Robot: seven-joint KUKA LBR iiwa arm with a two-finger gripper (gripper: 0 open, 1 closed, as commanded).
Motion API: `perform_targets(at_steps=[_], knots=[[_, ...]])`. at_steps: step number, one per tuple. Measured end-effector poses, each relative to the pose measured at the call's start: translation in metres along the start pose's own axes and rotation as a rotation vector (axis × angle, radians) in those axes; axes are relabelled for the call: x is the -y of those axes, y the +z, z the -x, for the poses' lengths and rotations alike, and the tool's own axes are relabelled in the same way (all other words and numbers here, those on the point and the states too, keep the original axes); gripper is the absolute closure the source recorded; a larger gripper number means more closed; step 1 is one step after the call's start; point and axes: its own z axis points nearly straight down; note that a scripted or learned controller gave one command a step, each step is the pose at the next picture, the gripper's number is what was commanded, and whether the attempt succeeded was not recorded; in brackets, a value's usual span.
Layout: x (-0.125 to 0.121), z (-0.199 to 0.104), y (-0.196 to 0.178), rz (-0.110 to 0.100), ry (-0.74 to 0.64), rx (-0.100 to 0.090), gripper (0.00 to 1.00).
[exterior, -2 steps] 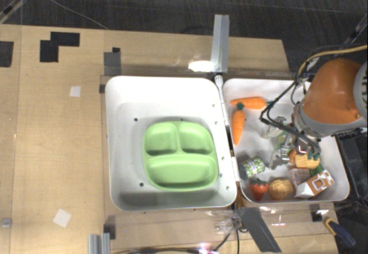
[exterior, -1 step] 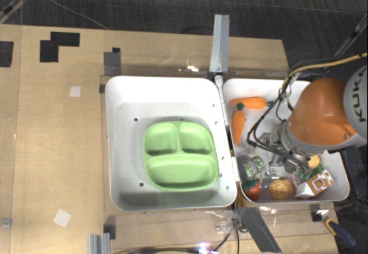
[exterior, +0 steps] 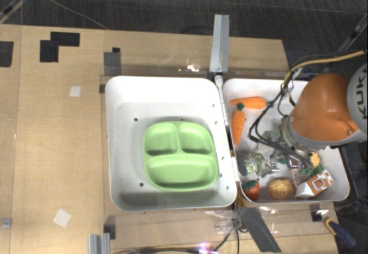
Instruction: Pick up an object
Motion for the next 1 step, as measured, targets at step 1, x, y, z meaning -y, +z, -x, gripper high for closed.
perform_targets(at_steps=[1], knots=[[0.0741,0.0459,-0.148,-0.002,0.038,-0.018,1.0]])
